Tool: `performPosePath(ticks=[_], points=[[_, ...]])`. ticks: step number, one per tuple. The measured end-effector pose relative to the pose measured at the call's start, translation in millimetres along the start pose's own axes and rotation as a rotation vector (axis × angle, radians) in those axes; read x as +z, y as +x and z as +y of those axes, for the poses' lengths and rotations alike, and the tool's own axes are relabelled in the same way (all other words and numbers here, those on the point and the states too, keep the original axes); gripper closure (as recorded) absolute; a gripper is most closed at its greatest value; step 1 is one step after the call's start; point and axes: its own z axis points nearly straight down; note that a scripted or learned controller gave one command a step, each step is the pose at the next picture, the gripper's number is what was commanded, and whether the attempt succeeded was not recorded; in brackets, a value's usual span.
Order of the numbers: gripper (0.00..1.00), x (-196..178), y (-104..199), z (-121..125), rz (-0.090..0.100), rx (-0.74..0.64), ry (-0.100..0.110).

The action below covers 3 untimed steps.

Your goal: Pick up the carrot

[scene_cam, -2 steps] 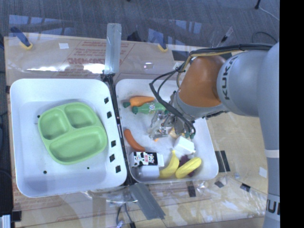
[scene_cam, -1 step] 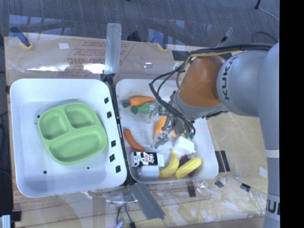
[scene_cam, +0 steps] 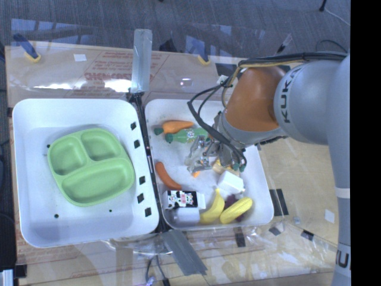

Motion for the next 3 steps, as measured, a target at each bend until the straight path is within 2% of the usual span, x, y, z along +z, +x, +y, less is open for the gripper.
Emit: performPosePath(ticks=[1, 2, 3], points=[[0.00, 0.3, 0.1, 0.5, 0.001, -0.001, 0.000], [1.00, -10.4, -1.6, 2.1, -0.004, -0.009, 0.001], [0.00, -10.1, -1.6, 2.6, -0.004, -0.010, 0.001]])
